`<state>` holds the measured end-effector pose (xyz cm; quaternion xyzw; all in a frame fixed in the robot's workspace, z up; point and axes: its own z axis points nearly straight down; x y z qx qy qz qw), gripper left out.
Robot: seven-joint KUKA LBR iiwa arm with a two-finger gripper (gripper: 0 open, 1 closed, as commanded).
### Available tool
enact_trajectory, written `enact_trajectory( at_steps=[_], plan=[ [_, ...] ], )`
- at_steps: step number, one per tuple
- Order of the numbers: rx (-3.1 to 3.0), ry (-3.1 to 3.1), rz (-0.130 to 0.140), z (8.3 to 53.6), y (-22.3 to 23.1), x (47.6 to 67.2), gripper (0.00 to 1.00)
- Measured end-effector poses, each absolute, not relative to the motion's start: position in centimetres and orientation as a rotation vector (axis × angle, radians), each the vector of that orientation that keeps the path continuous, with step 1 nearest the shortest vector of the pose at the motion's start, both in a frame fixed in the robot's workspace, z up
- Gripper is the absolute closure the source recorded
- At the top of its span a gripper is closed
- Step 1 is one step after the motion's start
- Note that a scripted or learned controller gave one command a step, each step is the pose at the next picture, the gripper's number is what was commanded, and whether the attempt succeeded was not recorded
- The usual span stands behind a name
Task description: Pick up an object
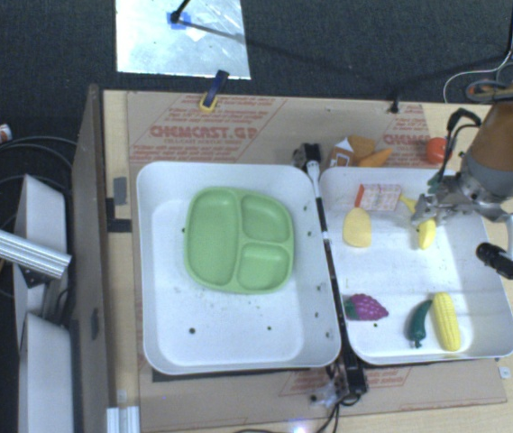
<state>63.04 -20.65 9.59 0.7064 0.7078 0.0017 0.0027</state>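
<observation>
Toy corn cob (447, 321) sits at the near edge of the right bin (481, 282), green pepper (417, 324) just beside it and purple grapes (366, 308) further left. The gripper (426, 213) is down over a small yellow banana (426, 234), touching it; can't tell if it's actually gripping.

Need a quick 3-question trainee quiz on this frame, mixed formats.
1. True or false: the green plate lies in the left bin.
2. Which lies nearest the pincer? A) corn B) grapes C) small yellow piece
3. Fill in: the corn lies beside a green ____.

Key: 1 true; 2 C; 3 pepper.
</observation>
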Motion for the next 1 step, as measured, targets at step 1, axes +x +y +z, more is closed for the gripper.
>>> enact_trajectory(
  at_steps=[1],
  plan=[
    [2.204, 2.231, 0.012, 20.49, -11.54, 61.2, 1.0]
  ],
)
